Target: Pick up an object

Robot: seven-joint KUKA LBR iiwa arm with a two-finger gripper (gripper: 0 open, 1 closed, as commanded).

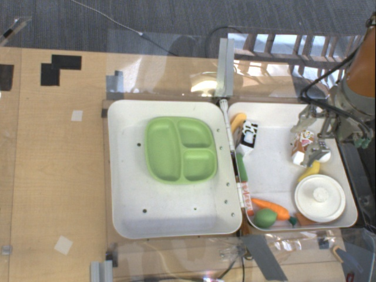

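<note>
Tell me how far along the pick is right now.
Done: the gripper has reached the right bin, right at a small white and red packet near the banana. In hand: nothing I can confirm; whether the packet is between the fingers is unclear. Left: secure a grasp and lift. The green divided plate sits in the left bin.

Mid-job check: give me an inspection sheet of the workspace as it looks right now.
Surface: wooden bench bearing a left white bin and a right white bin.
Job's things: in the right bin, carrot, green round fruit, banana, white round lid, small packet, black-and-white item.
Clutter: green divided plate in the left bin.
Grippers: claw over the right bin's far right, beside the packet; nothing seen held.
Cables: black cable by the arm.
Surroundings: grey carpet.
</note>
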